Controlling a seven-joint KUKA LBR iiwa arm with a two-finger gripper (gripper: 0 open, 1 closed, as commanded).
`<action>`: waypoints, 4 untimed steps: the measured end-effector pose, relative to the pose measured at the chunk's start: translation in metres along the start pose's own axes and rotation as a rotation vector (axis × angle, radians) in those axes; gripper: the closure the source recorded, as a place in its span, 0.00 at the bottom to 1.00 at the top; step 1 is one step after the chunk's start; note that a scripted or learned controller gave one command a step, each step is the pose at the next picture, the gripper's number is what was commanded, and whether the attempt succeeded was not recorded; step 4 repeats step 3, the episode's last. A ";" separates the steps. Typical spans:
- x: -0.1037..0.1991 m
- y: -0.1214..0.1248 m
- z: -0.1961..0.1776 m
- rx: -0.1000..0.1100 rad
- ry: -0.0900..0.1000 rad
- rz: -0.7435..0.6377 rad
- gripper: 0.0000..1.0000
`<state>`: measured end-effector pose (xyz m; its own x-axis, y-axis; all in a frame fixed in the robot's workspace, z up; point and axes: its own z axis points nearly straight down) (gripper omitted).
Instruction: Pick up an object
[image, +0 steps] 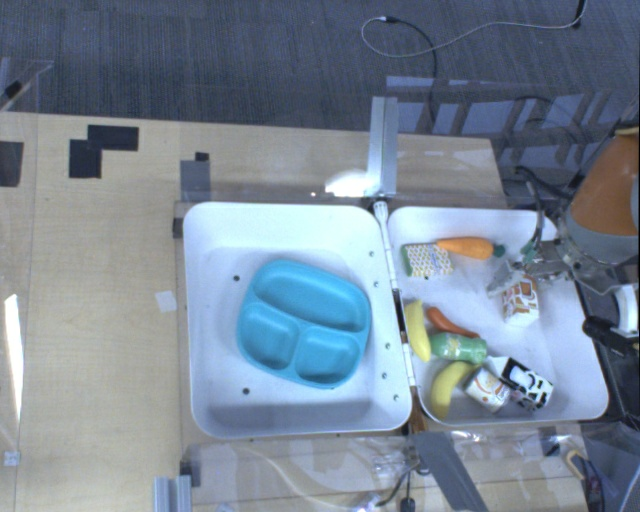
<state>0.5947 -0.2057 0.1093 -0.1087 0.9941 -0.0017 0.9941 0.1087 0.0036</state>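
Bananas (447, 384) lie at the right bin's (597, 400) near edge. From that bin's right, the arm (607, 205) reaches in, gripper (512, 272) just above the carton (519, 300); jaw state unclear.

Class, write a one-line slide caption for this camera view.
Gripper poised above a small white-and-brown carton in the toy-filled right white bin; a blue divided plastic plate occupies the left bin.
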 end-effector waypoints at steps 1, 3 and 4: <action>0.001 0.001 -0.009 0.000 0.000 -0.003 1.00; 0.000 0.003 -0.150 0.002 0.000 -0.050 1.00; 0.000 0.003 -0.150 0.002 0.000 -0.050 1.00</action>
